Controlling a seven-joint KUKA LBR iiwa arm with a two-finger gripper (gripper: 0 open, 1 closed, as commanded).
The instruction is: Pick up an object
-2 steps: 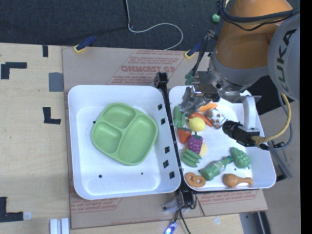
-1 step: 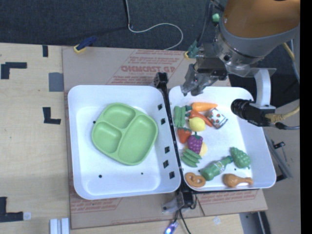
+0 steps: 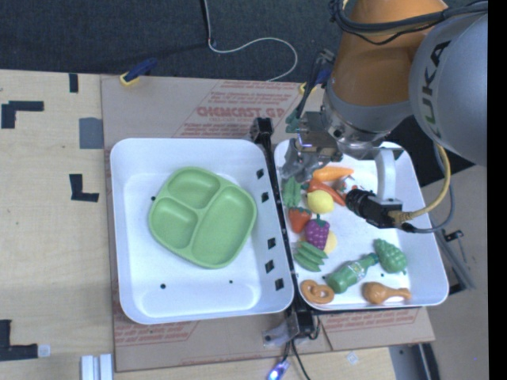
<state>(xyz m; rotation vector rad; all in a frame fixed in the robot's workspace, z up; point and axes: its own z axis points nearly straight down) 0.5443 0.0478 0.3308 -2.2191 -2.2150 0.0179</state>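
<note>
We read "KUKA" in grey letters on the arm [image 3: 444, 70] at the right, and red printing on the cardboard sheet [image 3: 230, 105] beyond the bins, where "CHEMCAST" seems legible though the rest is too faint to make out. The jaws [image 3: 299, 158] sit low over the far left corner of the right bin [image 3: 424, 212], just above a heap of toy food; whether they are spread or pressed together we cannot tell, and we see nothing clearly pinched. The arm comes in from the right and bends down steeply, its orange band [image 3: 388, 30] above the wrist. In the heap we make out a carrot [image 3: 331, 174], a lemon [image 3: 320, 203], purple grapes [image 3: 317, 232], a green bottle [image 3: 348, 274], a pretzel [image 3: 317, 293] and a chicken drumstick [image 3: 384, 294] along the near edge. The left bin [image 3: 135, 283] holds a green divided plate [image 3: 202, 216]. Both bins rest on the desk [image 3: 47, 236].
</note>
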